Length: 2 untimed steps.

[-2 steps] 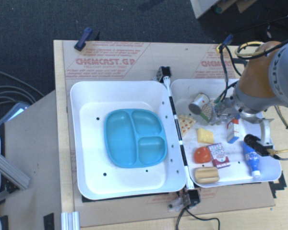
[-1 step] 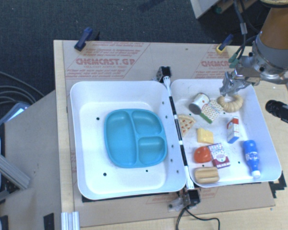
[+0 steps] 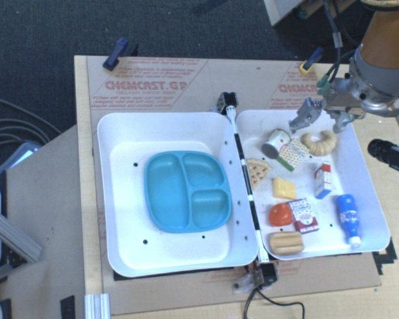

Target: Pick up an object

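My gripper point(image 3: 322, 119) hangs over the far part of the right bin point(image 3: 376, 208), open, with nothing between its fingers. Just below it lies a tan croissant point(image 3: 319, 143). To the left of the croissant are a small grey can point(image 3: 276, 140) and a speckled pouch point(image 3: 294, 155). Further toward the front lie a pizza slice point(image 3: 257, 171), a yellow cheese wedge point(image 3: 284, 189), a small milk carton point(image 3: 322, 180), a red tomato point(image 3: 280, 214), a red box point(image 3: 305, 216), a blue bottle point(image 3: 348, 219) and a hot dog bun point(image 3: 286, 242).
The left bin point(image 3: 120, 151) holds a blue divided plate point(image 3: 187, 191). A black divider rail point(image 3: 243, 178) runs between the two bins. The arm's grey wrist and orange band point(image 3: 386, 25) rise at the upper right.
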### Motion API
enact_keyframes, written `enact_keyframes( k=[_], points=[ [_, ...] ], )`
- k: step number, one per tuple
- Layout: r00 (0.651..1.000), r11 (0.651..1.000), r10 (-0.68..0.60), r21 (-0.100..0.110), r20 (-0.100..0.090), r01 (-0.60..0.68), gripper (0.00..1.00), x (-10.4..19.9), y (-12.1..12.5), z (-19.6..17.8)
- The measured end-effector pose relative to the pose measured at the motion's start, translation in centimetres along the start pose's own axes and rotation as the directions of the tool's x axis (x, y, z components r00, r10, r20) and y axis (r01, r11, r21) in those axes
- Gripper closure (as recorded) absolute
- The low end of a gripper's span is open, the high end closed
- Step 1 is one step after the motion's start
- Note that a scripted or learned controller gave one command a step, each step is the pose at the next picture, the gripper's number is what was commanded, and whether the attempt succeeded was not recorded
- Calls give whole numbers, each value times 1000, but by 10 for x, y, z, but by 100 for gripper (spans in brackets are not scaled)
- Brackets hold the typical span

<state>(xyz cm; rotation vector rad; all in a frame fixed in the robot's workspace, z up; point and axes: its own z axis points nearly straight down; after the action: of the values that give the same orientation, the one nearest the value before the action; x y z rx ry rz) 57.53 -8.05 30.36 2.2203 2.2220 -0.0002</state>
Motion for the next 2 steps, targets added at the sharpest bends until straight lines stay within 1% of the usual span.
enact_keyframes(
  k=[1,2],
  points=[
    [1000,1000,1,1,0,-1,0,-72,-12,113],
    [1000,1000,1,-4,1,-1,0,-60,-9,217]
  ],
)
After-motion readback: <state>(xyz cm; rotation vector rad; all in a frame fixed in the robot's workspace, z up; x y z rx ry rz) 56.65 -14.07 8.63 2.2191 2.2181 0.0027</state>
